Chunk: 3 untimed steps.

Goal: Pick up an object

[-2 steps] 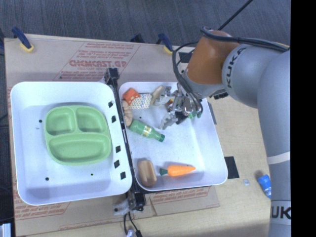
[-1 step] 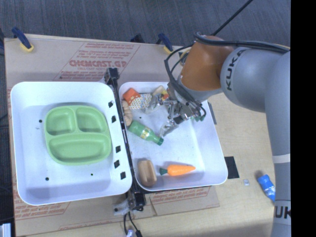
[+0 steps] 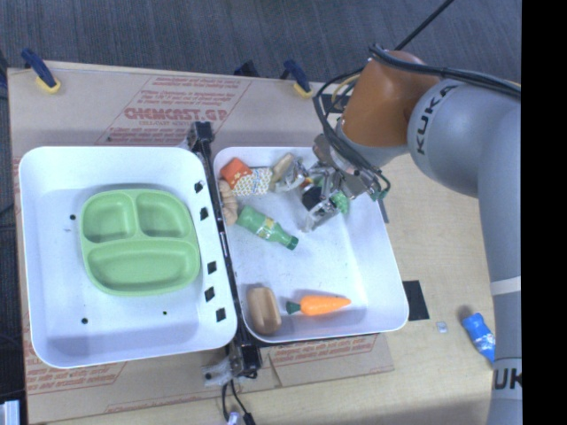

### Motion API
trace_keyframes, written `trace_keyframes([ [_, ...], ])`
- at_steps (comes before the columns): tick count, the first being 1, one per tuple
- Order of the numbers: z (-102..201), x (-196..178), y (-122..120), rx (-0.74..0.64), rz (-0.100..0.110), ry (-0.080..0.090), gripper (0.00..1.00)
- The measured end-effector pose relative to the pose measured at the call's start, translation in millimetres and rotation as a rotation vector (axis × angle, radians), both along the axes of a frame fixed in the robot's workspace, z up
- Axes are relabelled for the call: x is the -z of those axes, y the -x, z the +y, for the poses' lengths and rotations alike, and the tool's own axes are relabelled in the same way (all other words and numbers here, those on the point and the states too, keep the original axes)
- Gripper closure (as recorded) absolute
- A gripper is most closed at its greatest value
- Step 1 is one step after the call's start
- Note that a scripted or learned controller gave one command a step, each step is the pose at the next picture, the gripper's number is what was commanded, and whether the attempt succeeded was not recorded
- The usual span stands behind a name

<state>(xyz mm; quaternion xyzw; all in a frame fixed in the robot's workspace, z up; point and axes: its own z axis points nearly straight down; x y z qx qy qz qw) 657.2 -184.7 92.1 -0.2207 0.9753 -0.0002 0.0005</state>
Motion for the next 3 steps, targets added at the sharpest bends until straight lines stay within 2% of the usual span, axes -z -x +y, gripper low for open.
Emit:
trace_keyframes([
  [1,9.7,-0.5,-0.4,-0.396,-0.001,0.0,0.0],
  [2,5.3,-0.5,1.7,-0.856,0.0,0.0,0.0],
  [3,17.5,0.4,25.9,-1.312,0.004,-0.003,0.0],
])
